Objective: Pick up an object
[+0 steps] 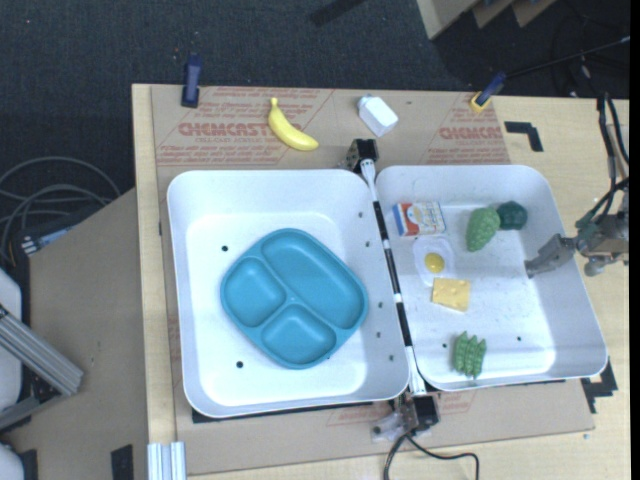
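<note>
Two shallow white bins sit side by side, the left bin (190, 218) holding one blue divided tray (292, 296), presumably a drop target. Six small items lie loose in the right bin (530, 183), scattered apart so each can be approached singly: one milk carton (420, 218), one fried egg (434, 262), one cheese wedge (451, 294), two green vegetables (482, 228) (468, 354) and one dark green piece (512, 215). One banana (290, 128) rests outside on the bench. At the right bin's right wall, the gripper (548, 258) grasps nothing visible; whether its jaws are parted I cannot tell.
</note>
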`<state>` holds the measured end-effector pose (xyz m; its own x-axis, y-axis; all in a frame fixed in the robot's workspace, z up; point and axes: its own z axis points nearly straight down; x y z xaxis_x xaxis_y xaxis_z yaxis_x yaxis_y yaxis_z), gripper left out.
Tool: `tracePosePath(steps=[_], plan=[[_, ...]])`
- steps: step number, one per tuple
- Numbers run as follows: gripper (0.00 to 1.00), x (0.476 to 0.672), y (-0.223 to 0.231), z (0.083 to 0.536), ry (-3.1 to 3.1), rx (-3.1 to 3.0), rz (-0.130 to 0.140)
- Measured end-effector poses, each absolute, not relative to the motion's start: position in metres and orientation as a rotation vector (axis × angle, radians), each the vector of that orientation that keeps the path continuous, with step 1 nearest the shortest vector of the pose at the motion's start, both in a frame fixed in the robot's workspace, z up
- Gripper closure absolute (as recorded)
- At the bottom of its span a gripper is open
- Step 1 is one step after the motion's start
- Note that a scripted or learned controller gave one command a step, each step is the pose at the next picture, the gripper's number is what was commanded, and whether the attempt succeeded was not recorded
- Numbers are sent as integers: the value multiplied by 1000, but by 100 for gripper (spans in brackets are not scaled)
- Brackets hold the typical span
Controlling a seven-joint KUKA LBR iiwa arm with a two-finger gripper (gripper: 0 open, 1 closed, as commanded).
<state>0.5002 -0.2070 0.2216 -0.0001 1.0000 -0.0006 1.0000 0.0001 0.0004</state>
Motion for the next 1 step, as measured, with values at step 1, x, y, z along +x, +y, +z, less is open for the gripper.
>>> tracePosePath(steps=[1], plan=[[0,566,-167,85,2222,2219,2]])
